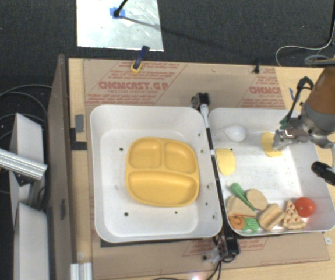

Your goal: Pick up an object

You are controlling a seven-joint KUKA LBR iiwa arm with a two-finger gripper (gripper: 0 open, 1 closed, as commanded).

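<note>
Toy food [266, 213] in right bin [324, 214], "CHEMCAST" on bench board [133, 86] behind

Red print is seen on the brown cardboard sheet [179, 77] that lies under the two white bins. On its left part, above the left bin [106, 127], the large word "CHEMCAST" is read, followed by letters that look like "GP", though the ending is not made out with certainty. A smaller red line beneath it is too blurred to be read. On the right part, above the right bin [321, 214], the same red print is repeated, but only fragments are shown and nothing is deciphered.
</note>
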